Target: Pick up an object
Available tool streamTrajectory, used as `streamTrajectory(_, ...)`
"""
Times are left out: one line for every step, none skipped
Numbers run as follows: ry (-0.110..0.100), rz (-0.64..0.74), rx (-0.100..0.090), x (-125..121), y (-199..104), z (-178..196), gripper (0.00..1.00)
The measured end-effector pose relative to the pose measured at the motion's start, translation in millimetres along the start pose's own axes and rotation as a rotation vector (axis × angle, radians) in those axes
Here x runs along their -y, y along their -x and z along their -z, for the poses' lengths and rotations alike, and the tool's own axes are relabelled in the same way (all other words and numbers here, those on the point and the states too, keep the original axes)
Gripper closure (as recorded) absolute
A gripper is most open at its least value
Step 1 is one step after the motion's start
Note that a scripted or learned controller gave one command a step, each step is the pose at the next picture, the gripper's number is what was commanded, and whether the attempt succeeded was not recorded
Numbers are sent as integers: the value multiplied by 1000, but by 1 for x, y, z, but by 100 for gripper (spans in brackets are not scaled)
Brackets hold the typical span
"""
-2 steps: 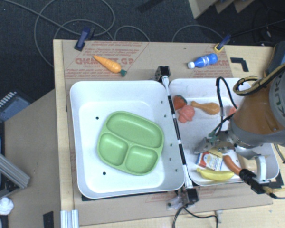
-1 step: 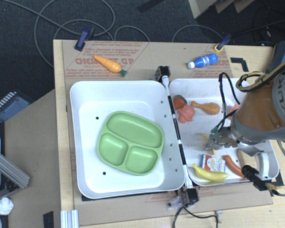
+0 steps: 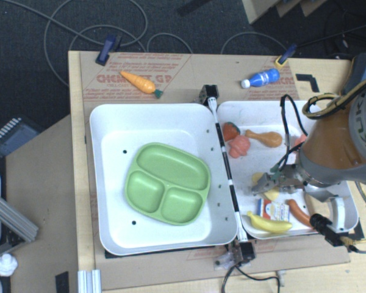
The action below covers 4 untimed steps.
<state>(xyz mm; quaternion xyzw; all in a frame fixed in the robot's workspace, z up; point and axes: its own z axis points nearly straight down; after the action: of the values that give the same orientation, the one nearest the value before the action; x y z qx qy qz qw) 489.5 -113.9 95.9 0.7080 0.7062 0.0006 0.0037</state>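
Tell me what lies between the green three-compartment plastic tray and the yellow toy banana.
In the camera view, the white rims where the two bins meet run between the green three-compartment plastic tray and the yellow toy banana; otherwise just bare white bin floor.

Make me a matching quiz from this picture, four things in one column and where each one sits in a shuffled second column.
Things:
1. green divided plate
2. carrot
3. banana
4. blue and white bottle

Places:
A. on the bench behind the right bin
B. in the left bin
C. on the bench behind the left bin
D. at the near edge of the right bin

Pairs: 1-B, 2-C, 3-D, 4-A
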Motion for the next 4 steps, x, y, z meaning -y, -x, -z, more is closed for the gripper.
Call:
streamTrajectory(1,-1,0,0,0,10,100)
streamTrajectory(1,0,0,0,0,10,0)
streamTrajectory(-6,3,-4,-10,-12,-12,0)
streamTrajectory(-5,3,-3,-10,-12,-2,100)
